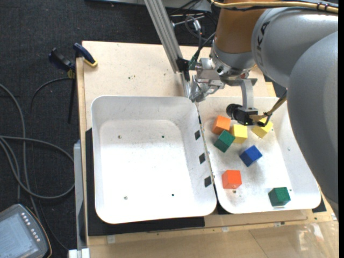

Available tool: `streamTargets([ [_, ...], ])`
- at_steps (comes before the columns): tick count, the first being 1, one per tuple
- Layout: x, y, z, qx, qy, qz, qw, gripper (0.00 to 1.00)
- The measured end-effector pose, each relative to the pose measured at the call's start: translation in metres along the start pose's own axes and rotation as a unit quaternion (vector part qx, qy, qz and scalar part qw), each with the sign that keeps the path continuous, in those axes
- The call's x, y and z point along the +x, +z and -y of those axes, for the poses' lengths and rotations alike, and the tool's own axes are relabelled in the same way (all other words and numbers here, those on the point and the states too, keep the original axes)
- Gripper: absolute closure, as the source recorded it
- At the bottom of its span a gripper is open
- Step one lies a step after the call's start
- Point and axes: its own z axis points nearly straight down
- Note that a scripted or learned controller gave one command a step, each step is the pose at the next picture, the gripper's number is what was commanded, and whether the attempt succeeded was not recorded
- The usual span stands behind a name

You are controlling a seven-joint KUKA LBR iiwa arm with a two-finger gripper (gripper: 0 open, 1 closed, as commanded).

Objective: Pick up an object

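My gripper [194,93] hangs over the back left corner of the right bin [293,160], close to the wall it shares with the left bin [145,155]. Several small cubes lie in the right bin. An orange cube [221,124], a green cube [224,141] and a yellow cube [239,131] are bunched together, a little in front and to the right of the gripper. A second yellow cube [262,128] lies beside them. Nearer the front are a blue cube [250,155], a red-orange cube [231,179] and another green cube [279,196]. I see nothing in the gripper.
The grey arm and its orange band [242,15] cover the back right of the scene. A slanted metal rail [161,26] rises behind the bins. A blue and yellow clamp [75,55] sits at the bench's back left corner. Cables [32,138] and a tablet [19,233] lie on the floor at left.
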Motion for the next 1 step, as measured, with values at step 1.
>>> streamTargets([
  [1, 0.0503, 0.0159, -0.0101, 0.001, 0.000, 0.000, 1.0000, 1.00],
])
